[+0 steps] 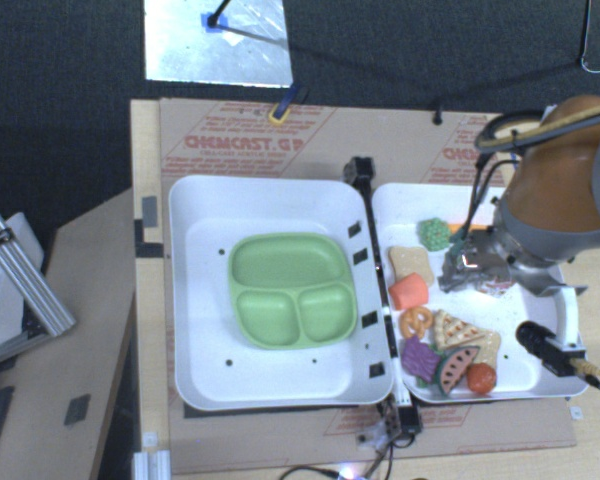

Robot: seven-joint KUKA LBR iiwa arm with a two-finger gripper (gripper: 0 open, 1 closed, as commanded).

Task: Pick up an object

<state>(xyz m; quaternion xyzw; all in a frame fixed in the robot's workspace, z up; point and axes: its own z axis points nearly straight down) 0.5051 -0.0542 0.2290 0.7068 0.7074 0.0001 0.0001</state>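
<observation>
Table [230, 128]: I am looking down on it at a slant; it is carrying two white bins side by side.
Left bin [205, 268]: holding a green divided tray [290, 290], sitting flat.
Right bin [550, 363]: holding the toy food, crowded toward the divider.
Arm [555, 183]: reaching in from the right, hanging over the right bin's far half.
Tool [467, 266]: hovering just right of the tan bread slice [410, 261] and orange-red block [409, 291], below the green broccoli piece [435, 233]; I am not seeing any item in it, and whether it is released or clenched I cannot tell.
Other candidates: pretzel [416, 320], pizza slice [462, 331], purple piece [419, 358], watermelon wedge [453, 366], tomato [481, 378], all near the front.
Step, my judgement: I am reading this as the approach, nothing lifted yet.
Next move: committing to one item, likely the block or bread, and descending squarely over it.
Hard to make out: the wrist is hiding the bin floor beneath it; the tool tip is blurring into cables.
</observation>
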